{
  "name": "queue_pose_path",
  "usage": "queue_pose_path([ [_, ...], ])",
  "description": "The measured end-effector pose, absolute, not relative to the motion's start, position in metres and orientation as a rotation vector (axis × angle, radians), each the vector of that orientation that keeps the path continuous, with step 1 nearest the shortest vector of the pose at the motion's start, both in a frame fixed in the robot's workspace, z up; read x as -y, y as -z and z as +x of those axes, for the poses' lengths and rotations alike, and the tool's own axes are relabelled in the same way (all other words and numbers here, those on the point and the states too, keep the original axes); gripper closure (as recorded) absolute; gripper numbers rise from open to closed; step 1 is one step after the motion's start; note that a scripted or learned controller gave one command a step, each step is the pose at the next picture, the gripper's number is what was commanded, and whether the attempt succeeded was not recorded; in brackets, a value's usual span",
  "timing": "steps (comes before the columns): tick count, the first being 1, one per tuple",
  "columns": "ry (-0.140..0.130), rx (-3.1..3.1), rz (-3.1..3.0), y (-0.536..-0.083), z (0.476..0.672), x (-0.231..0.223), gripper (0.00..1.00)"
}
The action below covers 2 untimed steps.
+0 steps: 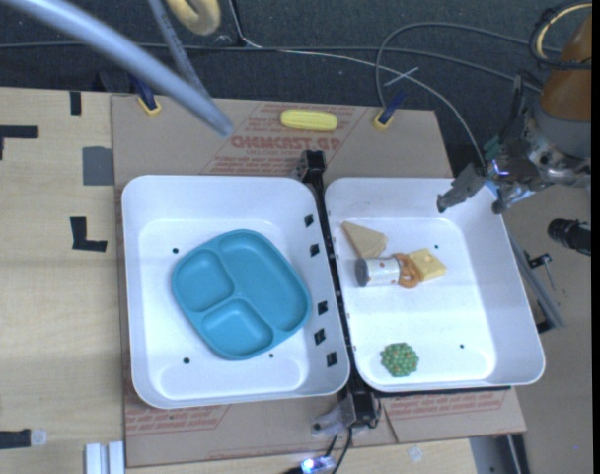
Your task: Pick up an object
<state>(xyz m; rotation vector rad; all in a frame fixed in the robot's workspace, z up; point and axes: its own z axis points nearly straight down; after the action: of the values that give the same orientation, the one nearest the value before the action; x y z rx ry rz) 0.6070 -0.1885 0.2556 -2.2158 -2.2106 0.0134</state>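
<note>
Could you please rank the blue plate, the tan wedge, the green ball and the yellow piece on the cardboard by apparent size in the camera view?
1. blue plate, clearly largest
2. tan wedge and yellow piece, too alike to rank
3. green ball, slightly smaller

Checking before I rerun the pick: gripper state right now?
Gripper: above the right bin's upper right rim, nothing visible between its fingers; open or shut cannot be told.
</note>
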Motion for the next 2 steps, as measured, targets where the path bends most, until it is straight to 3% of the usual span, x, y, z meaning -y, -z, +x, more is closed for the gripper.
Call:
queue_pose_path([
  [1,-0.002,2.222,-2.219,-0.264,0.609,0.188,0.00],
  [2,-0.007,2.219,-2.217,-0.200,0.605,0.184,0.00],
])
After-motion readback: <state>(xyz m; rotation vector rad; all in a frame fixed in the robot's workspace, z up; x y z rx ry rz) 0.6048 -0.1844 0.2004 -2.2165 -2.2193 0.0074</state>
